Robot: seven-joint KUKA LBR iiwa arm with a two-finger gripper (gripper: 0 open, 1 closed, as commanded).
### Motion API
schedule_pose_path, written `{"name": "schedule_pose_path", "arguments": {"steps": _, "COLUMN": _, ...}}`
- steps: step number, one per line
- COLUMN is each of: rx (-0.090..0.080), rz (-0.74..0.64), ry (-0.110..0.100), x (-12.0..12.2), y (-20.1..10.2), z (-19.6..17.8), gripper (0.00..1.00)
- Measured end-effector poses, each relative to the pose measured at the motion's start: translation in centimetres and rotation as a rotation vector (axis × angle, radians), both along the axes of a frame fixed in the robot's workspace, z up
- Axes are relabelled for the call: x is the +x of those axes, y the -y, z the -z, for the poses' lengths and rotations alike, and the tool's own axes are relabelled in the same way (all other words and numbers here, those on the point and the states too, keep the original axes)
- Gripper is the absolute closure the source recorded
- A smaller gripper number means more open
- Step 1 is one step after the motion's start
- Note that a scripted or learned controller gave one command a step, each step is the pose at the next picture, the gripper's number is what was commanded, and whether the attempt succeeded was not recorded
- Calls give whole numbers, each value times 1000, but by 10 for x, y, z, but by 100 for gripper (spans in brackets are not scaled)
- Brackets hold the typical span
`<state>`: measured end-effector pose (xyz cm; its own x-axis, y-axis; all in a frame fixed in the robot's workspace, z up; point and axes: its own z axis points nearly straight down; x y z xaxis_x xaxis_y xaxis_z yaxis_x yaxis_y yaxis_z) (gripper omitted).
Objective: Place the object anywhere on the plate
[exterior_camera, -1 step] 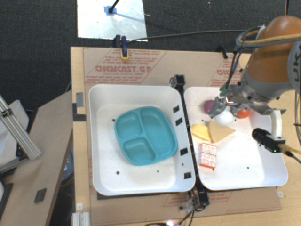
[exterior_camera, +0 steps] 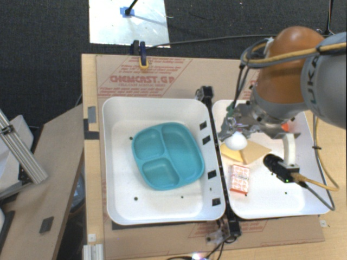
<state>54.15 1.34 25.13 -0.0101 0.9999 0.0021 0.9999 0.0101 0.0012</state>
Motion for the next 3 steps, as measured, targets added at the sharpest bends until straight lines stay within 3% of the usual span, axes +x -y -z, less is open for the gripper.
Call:
{"name": "schedule_pose_path", "arguments": {"steps": 2, "rx": 1, "rz": -1, "ry": -1, "x": -6, "y": -115, "z": 19, "gripper": 100}}
{"name": "schedule_pose_path", "arguments": {"steps": 3, "rx": -1, "rz": 6, "ry": 0, "x": -5, "y": -111, "z": 19, "gripper": 0}}
